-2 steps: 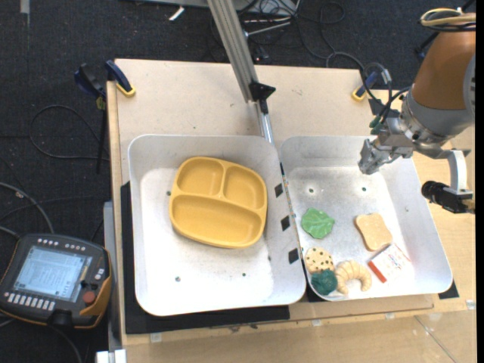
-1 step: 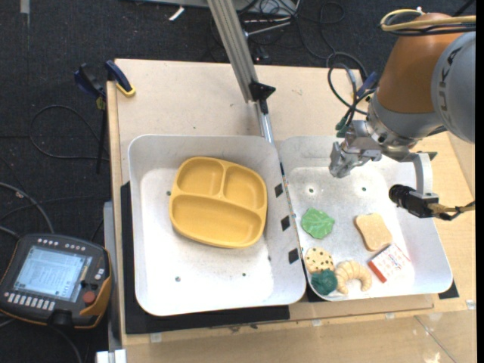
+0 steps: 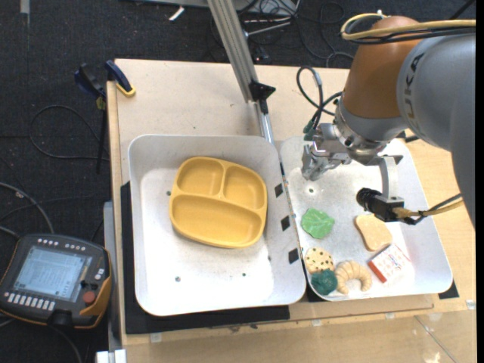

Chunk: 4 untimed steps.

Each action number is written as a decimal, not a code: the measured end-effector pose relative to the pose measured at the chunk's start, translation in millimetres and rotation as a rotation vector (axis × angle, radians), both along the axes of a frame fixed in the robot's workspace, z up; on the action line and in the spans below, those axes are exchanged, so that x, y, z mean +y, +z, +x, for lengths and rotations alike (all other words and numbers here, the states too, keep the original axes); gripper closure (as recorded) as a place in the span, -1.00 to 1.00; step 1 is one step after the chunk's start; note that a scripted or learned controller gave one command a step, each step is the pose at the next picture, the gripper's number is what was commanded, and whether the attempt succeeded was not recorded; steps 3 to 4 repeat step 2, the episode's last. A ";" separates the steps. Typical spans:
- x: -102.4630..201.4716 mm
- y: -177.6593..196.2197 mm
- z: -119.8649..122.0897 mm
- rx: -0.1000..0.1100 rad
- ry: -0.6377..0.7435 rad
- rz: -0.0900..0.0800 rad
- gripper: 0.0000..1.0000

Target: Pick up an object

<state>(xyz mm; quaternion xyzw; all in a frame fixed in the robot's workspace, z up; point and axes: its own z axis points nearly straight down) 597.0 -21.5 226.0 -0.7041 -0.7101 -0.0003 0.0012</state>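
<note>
My gripper (image 3: 311, 169) hangs over the upper left part of the right bin (image 3: 423, 203), pointing down at bare bin floor. Below it in the same bin lie several small items: a green lettuce piece (image 3: 318, 222), a chocolate-chip cookie (image 3: 318, 260), a dark green lump (image 3: 324, 281), a croissant (image 3: 354, 276), a slice of toast (image 3: 373, 231) and a red-and-white packet (image 3: 390, 263). The lettuce is closest, a short way below the gripper. No item touches the gripper.
A yellow divided plate (image 3: 219, 201) lies in the left bin (image 3: 151, 278). A slanted metal pole (image 3: 234, 44) comes down between the bins at the back. A black cable fitting (image 3: 376, 203) hangs off the arm above the toast. A teach pendant (image 3: 53, 278) sits lower left.
</note>
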 end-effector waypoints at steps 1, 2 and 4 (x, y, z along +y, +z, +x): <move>43.7 1.2 -11.1 0.000 -0.001 0.000 1.00; 86.9 5.6 -17.0 -0.001 0.000 -0.001 1.00; 86.9 5.6 -17.0 -0.001 0.000 -0.001 1.00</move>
